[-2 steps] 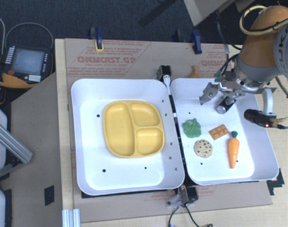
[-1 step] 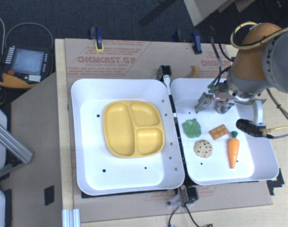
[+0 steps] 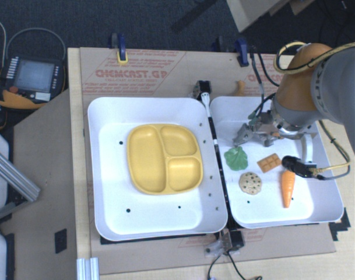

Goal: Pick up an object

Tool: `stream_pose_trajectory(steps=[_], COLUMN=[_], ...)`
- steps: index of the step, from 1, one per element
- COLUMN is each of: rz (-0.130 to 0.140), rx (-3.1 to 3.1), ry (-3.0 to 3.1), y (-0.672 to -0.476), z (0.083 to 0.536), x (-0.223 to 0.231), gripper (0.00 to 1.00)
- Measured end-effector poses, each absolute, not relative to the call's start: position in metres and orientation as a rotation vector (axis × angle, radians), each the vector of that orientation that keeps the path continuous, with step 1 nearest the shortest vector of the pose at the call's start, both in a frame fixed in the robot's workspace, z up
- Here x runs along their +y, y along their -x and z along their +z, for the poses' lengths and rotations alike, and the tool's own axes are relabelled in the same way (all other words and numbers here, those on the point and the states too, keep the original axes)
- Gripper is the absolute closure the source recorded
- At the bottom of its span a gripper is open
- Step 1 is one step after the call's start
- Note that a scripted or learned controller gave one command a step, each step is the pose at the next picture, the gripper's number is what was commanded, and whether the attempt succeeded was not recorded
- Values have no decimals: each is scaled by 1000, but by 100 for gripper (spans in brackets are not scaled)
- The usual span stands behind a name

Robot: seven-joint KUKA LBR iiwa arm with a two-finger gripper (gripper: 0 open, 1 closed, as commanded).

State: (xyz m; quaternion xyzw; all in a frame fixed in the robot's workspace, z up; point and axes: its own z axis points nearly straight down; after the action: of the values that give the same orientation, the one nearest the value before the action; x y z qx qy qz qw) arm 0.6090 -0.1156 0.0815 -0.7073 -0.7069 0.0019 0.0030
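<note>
A green toy [image 3: 236, 158] is lying on the floor of the right bin [image 3: 323, 206], close to the bin's left wall, and it is sitting just below and a little left of the gripper [image 3: 251, 132], nearer to it than anything else in the bin. The toy is a rough lump with no clear long axis, so the approach is likely turning less on wrist angle than on a short shift toward the camera and the left. The gripper is hanging over the upper middle of the bin with its metal fingers looking spread and nothing between them, though the view is too coarse to be sure how wide they are. A cracker [image 3: 269, 163] is lying to the right of the green toy, a cookie [image 3: 250, 183] is resting below it, and a carrot [image 3: 288, 188] is lying farther right with its long axis running up and down the view, tip toward the camera. The arm [image 3: 317, 86] is reaching in from the right, its orange band showing above the wrist. In the left bin [image 3: 107, 209], a yellow tray [image 3: 164, 157] with three compartments is sitting well apart from the gripper.
</note>
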Motion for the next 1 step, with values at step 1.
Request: stream_pose_trajectory(steps=[1], rz=[-1], rx=[-2220], ry=[2223], y=[-611], z=[95], x=[-116], gripper=[100])
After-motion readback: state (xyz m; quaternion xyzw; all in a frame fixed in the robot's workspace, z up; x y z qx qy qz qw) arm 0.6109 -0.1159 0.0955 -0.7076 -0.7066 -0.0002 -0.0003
